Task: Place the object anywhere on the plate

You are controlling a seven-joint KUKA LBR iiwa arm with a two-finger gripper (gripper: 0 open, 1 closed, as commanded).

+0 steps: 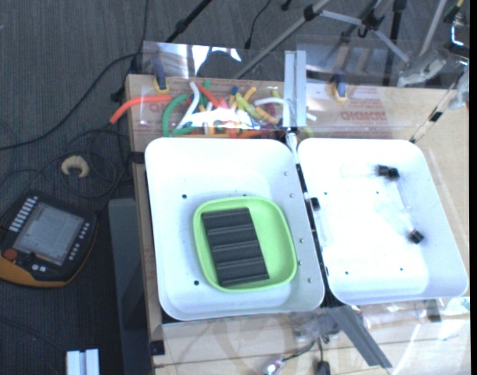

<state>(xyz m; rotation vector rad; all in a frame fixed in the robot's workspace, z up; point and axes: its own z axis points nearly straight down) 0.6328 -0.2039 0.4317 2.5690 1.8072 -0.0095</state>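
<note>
Dark ribbed block already flat on green plate, left bin, lower centre. Looks stiff, light; take across narrow sides. Fingers' state: cannot tell.

open space above both bins, dark block covering plate

At the top right edge, a pale grey, rounded sliver, possibly of the arm, catches bright light. It is cropped and blurred, so bands, screws, cables and markings cannot be told.
</note>
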